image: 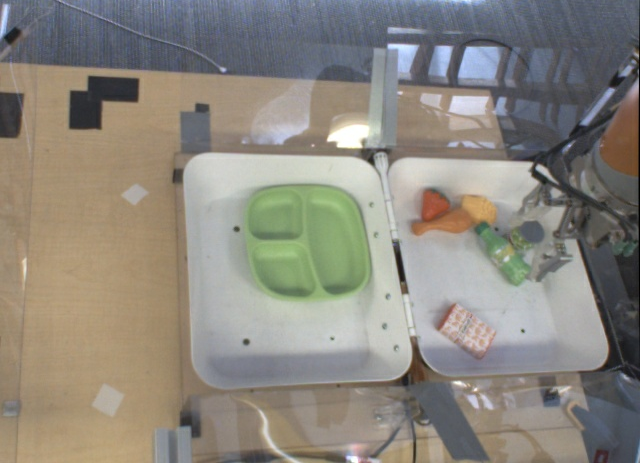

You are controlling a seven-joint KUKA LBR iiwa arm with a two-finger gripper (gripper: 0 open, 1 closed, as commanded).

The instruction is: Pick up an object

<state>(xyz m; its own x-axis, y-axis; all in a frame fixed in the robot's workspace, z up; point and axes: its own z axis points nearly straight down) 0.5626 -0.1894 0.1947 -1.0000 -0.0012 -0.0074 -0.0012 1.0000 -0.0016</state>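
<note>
At the near edge of the bench, a tangle of cables (400, 431) is seen just below the two bins. In the right bin (560, 351), a small red and white box (466, 330) is found nearest the camera, lying flat and tilted, well apart from everything else. Further in, a green bottle (503, 254) is laid on its side, slanting from upper left to lower right. Just beside its right end the gripper (545, 241) is positioned low over the bin floor, its two metal fingers (551, 264) spread apart, with nothing seen between them; the bottle is lying next to the fingers, and whether it is being touched cannot be told. Beyond the bottle, an orange carrot-shaped toy (446, 223) is stretched across the bin, with a red piece (434, 202) touching its upper side and a yellow piece (479, 209) just to the right. In the left bin (215, 351), a green divided plate (305, 242) with three compartments is set near the middle. At the right, the grey arm (615, 166) is seen reaching in above the bin's rim. Farther back, black markers (100, 99) are fixed on the wooden bench top (80, 271), and a thin cable (110, 21) is trailed across the dark floor.
</note>
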